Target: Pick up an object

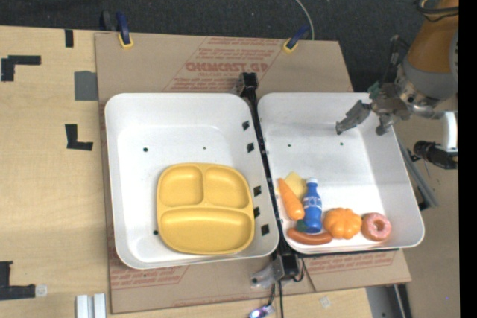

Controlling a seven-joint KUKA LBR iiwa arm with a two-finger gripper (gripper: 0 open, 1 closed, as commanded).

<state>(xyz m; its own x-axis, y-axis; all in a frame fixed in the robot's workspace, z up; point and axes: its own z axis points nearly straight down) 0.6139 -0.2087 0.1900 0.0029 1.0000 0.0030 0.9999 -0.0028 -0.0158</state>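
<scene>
The claw (367, 121) hangs over the far right part of the right bin (387, 175), near that bin's far rim, at the end of the grey arm (436, 48) with its orange band. Its two fingers (349, 121) are spread apart and nothing sits between them, so it is released and bare.

The things to pick lie well apart from the claw, down along the near edge of the same bin. A pink doughnut (376, 226) sits almost straight below the claw, toward the camera. Just left of it rests a small orange pumpkin (342, 223), touching or nearly touching it. Further left stands a blue bottle (312, 208) with a white cap, and against its left side lies an orange carrot (290, 199), with a pale yellow piece (296, 182) behind them. A red sausage (309, 237) lies at the bottle's foot, close to the near rim.

Far to the claw's left, in the left bin (134, 130), a yellow divided plate (206, 208) rests flat. Both bins sit on a cardboard sheet (216, 63) on the desk (45, 182).
</scene>
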